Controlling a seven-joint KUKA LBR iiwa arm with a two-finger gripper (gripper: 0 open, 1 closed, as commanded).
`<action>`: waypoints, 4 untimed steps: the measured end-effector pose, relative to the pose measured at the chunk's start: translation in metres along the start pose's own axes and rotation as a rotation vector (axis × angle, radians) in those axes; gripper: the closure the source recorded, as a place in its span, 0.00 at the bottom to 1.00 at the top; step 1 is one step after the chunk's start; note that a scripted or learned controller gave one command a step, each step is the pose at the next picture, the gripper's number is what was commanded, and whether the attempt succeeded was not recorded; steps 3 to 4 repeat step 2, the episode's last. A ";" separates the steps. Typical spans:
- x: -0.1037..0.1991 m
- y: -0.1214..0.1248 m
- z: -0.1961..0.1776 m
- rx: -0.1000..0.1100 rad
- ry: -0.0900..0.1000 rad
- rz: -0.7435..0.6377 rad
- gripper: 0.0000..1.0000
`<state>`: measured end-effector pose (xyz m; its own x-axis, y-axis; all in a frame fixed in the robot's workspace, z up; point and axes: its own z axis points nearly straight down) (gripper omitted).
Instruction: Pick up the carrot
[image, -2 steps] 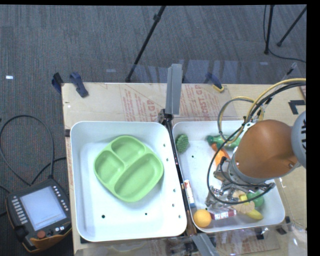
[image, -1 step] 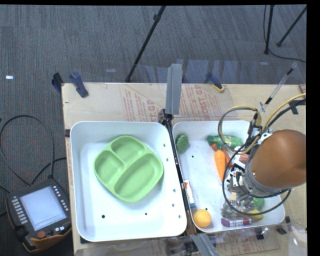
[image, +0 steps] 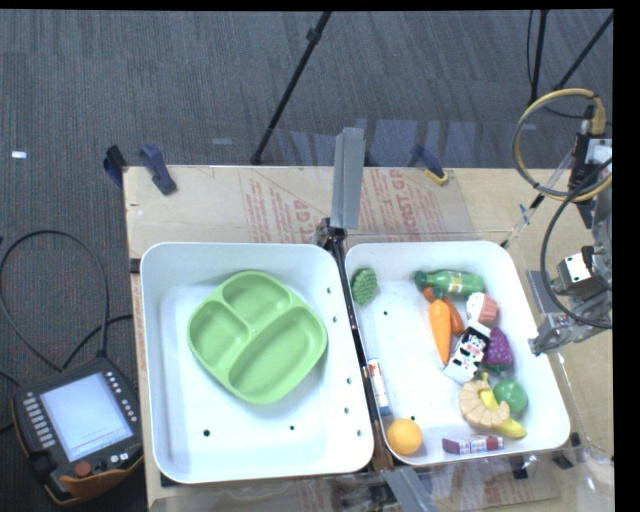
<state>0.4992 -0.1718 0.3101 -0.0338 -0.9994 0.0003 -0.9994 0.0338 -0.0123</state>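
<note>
The carrot (image: 440, 329) is orange and tapered. It lies in the right bin (image: 400, 262), a little above its middle, with the narrow tip pointing toward the front. A second small orange piece touches its right side, and a white and black carton (image: 467, 354) lies against its tip. My gripper (image: 562, 333) hangs at the view's right edge, just outside the right bin's right wall and well to the right of the carrot. Nothing shows between its fingers.
The right bin also holds a green bottle (image: 452, 282), a green brush-like piece (image: 364, 286), purple grapes (image: 498, 350), a green pepper (image: 511, 395), a banana (image: 487, 408), an orange (image: 405, 437) and a small bar (image: 472, 444). The left bin (image: 170, 400) holds a green divided plate (image: 258, 335).
</note>
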 end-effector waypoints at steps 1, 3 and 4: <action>0.024 0.005 -0.099 -0.009 -0.007 -0.301 1.00; -0.034 0.024 -0.028 -0.019 -0.012 -0.276 1.00; -0.034 0.024 -0.028 -0.019 -0.012 -0.276 1.00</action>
